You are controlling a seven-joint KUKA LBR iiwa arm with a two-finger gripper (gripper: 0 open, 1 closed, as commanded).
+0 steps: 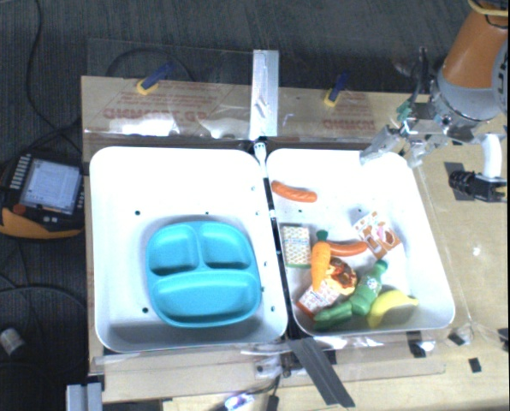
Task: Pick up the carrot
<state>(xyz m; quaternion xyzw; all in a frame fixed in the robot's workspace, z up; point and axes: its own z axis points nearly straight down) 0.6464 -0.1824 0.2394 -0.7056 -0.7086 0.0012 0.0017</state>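
Camera view from above sets the carrot [321,262] in the right bin [426,221], its orange body pointing roughly toward the near rim and its top toward a small green leafy piece at the far end. It looks like a moulded plastic toy, so I judge it light, stiff and smooth, likely to slip or roll if pinched near the tapered tip; the thicker upper half, taken across its width, seems the safest hold. Crowding makes that awkward: just right of the carrot a sausage [347,248] lies touching or nearly touching it, a small packet [294,246] sits just to its left, and a printed wrapper [336,281] overlaps its lower end. Beyond the wrapper, further from the carrot, are a green bottle [366,288] and a banana [390,306]. Another sausage [293,193] lies alone, well apart on the carrot's far side. The gripper [400,139] hangs over the bin's far right corner, well apart from the carrot, holding nothing; whether it is wide or narrow I cannot tell. A blue tray [204,272] rests in the left bin [118,229].
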